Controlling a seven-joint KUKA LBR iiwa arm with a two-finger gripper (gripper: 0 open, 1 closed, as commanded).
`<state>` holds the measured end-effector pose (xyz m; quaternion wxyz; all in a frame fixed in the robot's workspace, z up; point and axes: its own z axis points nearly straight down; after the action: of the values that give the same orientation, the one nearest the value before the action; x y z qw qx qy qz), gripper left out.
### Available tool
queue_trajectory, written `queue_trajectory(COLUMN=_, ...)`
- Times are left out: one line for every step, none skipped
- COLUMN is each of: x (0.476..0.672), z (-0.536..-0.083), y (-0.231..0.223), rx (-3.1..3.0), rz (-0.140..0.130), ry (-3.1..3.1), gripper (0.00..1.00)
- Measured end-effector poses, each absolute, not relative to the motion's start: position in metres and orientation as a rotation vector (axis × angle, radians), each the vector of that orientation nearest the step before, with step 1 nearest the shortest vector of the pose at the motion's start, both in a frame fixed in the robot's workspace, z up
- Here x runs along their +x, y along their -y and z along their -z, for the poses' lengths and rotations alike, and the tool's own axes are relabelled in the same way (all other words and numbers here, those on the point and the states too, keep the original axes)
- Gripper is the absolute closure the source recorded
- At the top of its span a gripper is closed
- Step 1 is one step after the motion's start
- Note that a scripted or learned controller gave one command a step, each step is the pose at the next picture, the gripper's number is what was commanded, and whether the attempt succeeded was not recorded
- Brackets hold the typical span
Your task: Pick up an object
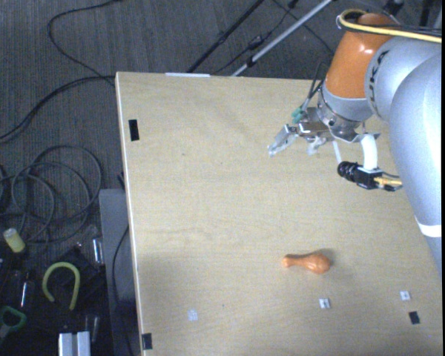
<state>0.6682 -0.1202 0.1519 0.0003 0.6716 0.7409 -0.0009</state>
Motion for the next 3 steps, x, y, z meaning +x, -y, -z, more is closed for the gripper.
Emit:
queue_trajectory(x=0.668, z=-0.098, y=0.167, rx=1.774, rz=0.005, ry=-2.593, gripper=0.0)
queue_trajectory(x=0.669, z=-0.084, y=0.14, rx=1.386, rz=0.0, ry=-2.818, gripper=0.0)
queue_trajectory(x=0.669, z=-0.095, y=0.14, rx=1.387, rz=-0.006, ry=-2.815, gripper=1.0)
